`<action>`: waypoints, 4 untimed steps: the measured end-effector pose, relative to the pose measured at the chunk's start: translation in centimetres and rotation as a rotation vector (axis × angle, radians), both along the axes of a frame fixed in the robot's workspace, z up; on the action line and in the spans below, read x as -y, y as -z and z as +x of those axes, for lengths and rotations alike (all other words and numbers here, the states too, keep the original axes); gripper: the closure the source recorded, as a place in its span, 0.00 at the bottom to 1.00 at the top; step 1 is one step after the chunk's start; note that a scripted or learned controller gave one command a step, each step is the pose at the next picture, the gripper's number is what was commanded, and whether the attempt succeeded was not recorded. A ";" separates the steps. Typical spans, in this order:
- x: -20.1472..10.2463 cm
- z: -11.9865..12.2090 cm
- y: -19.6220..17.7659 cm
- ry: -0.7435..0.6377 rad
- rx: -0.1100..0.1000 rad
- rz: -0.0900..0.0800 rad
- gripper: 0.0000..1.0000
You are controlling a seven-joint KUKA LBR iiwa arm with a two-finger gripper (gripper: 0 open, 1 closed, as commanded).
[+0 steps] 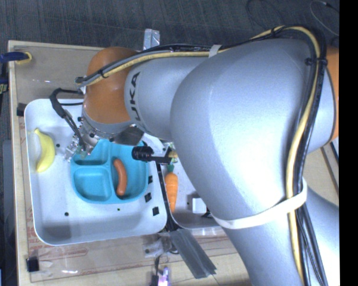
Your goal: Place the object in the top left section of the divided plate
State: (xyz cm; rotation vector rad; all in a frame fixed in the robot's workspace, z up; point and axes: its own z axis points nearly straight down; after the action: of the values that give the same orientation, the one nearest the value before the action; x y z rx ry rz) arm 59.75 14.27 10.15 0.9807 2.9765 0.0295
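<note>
A blue divided plate [95, 186] lies in the left white bin [53, 219]. An orange-brown sausage [120, 177] rests in the plate's right section. To the left of the plate, a yellow banana [43, 149] lies on the bin floor. My gripper [76, 147] hangs low over the plate's top left corner, between the banana and the plate. The orange wrist band and the arm hide what is under it.
An orange carrot [172, 190] lies at the left edge of the right bin [188, 219], mostly hidden by the big grey arm. A black cable loops over the left bin's upper part. Bare floor shows in the left bin's lower left.
</note>
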 end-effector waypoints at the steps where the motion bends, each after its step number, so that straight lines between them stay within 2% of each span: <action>1: 2.4 -5.7 -0.3 0.074 -0.012 -0.012 1.00; 2: -3.7 -2.0 -8.7 -0.079 -0.017 -0.017 1.00; 3: -6.5 3.1 -13.7 -0.364 -0.011 -0.018 1.00; 4: -6.4 5.4 -15.4 -0.567 -0.007 -0.019 1.00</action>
State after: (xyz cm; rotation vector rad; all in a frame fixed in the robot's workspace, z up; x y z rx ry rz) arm 65.12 20.65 25.59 0.1097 3.1385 0.0001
